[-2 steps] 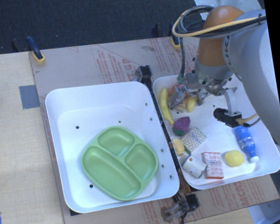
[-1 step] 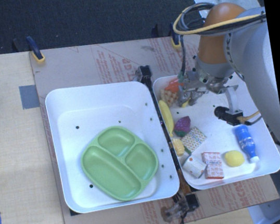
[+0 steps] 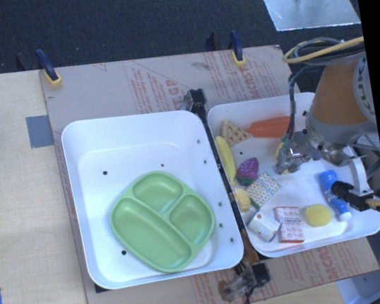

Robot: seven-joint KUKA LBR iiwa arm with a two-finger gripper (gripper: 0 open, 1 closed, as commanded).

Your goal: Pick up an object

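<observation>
Pincer (image 3: 290,158) low inside right bin (image 3: 373,226), above bare floor beside purple grape bunch (image 3: 248,170); cannot tell whether spread or pressed together. Nothing seen between its tips. Carrot (image 3: 269,127) at far wall, banana (image 3: 226,158) along left wall. Near side: checkered packet (image 3: 263,187), small carton (image 3: 288,224), lemon (image 3: 319,215), blue bottle (image 3: 332,191). Left bin (image 3: 83,200): green divided plate (image 3: 162,220). Both bins on wooden tabletop (image 3: 17,232).
</observation>
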